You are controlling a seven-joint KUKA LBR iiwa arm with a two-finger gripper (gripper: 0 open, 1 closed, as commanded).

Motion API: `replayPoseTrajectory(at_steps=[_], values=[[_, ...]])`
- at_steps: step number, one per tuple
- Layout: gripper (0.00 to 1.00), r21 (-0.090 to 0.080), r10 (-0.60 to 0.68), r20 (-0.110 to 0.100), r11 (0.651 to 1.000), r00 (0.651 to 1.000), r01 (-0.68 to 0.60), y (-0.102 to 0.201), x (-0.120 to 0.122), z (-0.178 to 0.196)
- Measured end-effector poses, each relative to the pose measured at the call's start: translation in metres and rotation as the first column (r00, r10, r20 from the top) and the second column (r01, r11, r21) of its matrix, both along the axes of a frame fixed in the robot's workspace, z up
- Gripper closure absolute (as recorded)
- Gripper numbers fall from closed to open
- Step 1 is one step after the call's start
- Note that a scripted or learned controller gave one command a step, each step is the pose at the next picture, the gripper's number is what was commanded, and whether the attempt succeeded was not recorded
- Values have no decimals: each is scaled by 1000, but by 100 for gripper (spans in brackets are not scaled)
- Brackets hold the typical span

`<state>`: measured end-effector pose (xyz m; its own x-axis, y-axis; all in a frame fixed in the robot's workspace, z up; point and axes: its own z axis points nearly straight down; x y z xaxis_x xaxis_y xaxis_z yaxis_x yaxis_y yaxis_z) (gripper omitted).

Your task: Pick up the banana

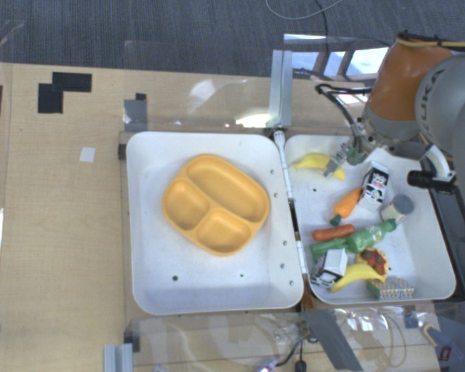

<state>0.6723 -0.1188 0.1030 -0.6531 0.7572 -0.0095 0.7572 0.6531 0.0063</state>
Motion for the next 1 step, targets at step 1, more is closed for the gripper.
replayPoseTrajectory(at_steps=[1], values=[[100, 4, -68, -1, 998, 998, 68, 65, -39, 85]])
